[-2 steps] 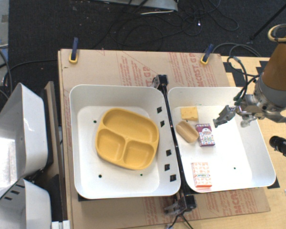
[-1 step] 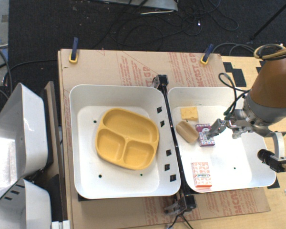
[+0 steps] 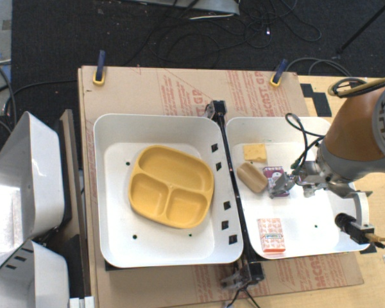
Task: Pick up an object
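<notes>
1. Gripper (image 3: 281, 186) low in the right bin (image 3: 321, 239); open or closed, cannot tell.
2. Under it a small purple packet (image 3: 273, 172), touching a brown roll (image 3: 251, 177).
3. Risk: pinching both, or pushing the packet away.

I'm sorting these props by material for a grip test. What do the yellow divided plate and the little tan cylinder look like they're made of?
The yellow divided plate looks like moulded plastic: even colour, rounded compartment walls, a soft sheen. The tan cylinder looks matte and could be wood or cork; the view is too coarse to say which.
</notes>
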### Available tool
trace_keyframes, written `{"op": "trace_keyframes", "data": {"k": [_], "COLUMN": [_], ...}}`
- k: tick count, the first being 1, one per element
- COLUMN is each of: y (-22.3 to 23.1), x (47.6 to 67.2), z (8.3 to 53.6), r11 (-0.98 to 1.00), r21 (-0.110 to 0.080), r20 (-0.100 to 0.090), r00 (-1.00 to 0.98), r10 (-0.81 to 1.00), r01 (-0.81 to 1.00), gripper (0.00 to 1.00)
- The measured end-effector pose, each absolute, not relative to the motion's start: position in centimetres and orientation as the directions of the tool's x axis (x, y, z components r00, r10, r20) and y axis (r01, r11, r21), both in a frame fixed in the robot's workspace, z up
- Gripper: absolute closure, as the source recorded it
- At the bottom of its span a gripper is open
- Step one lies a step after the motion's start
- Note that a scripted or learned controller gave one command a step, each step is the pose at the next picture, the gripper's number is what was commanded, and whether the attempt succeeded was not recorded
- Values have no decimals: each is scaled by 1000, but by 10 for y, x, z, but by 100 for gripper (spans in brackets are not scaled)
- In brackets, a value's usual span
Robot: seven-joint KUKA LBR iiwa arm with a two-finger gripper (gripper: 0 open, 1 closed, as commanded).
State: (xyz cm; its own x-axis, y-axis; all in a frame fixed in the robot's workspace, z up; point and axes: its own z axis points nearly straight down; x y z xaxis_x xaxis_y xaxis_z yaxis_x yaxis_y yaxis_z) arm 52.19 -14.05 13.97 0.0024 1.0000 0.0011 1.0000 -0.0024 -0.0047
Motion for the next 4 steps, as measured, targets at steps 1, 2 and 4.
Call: {"op": "trace_keyframes", "data": {"k": [1,2,4], "y": [-140,-140,-145], "x": [521,522,531], "z": [89,102,204], "r11": [-3,-5,3], "r21": [-4,0,6], "r20": [1,0,-2], "r00": [3,5,-3], "r10": [1000,1000,1000], "r01": [1000,1000,1000], "gripper": [0,100,100]}}
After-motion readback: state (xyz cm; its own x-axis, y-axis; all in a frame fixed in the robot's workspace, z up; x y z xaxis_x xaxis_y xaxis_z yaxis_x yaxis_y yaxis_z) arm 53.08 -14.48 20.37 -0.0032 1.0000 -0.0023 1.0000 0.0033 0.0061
